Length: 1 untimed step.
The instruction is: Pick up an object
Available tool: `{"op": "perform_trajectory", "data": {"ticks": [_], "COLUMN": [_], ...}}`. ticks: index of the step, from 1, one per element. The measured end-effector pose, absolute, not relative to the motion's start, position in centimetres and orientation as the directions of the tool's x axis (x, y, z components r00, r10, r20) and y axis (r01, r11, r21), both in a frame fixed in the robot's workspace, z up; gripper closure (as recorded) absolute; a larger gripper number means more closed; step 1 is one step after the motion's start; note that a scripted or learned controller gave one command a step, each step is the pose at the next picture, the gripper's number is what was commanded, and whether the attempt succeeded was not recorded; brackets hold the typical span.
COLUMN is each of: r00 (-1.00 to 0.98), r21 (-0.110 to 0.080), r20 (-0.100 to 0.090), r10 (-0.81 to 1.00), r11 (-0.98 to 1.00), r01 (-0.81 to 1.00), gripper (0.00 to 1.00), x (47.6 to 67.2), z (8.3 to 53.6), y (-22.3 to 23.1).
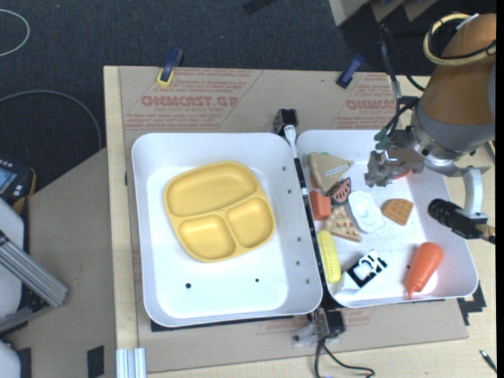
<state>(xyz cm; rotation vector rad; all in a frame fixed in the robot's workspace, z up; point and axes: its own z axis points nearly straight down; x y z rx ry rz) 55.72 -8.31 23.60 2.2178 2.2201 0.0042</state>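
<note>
Grey arm with orange band is being seen reaching in over the right bin. Gripper is being held above the bin's upper middle, just above the white object; nothing is being seen between it and the toys, and its opening cannot be told. Carrot, waffle, corn, watermelon slice and sandwich are being left lying in the right bin. Yellow divided plate is sitting in the left bin.
</note>
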Motion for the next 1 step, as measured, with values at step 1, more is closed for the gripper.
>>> {"op": "perform_trajectory", "data": {"ticks": [1], "r00": [0.001], "r21": [-0.002], "r20": [0.001], "r10": [1.000], "r11": [-0.001], "r01": [1.000], "gripper": [1.00], "x": [54.75], "z": [22.83], "y": [-8.59]}}
